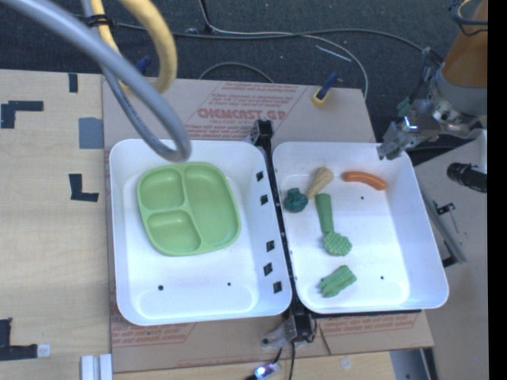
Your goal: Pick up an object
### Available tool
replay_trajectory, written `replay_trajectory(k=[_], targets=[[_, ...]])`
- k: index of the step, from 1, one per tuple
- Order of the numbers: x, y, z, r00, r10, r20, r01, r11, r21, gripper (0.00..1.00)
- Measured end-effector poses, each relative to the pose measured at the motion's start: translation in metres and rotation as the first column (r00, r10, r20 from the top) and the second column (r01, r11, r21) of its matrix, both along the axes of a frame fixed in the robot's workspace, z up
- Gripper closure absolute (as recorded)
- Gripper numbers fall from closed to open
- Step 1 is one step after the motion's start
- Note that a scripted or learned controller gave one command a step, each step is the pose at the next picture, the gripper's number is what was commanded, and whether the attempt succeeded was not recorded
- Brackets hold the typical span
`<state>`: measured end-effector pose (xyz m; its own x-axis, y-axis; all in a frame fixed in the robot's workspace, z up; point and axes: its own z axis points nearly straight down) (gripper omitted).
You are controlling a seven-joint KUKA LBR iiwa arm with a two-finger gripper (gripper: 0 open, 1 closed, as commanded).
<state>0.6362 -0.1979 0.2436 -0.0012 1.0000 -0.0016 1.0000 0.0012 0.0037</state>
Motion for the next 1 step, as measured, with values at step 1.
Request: replay_trajectory(k=[1], targets=[[-0.0166, 0.0611, -0.0054, 1.000, 0.004, -0.006, -0.004, 1.000, 0.003, 1.00]])
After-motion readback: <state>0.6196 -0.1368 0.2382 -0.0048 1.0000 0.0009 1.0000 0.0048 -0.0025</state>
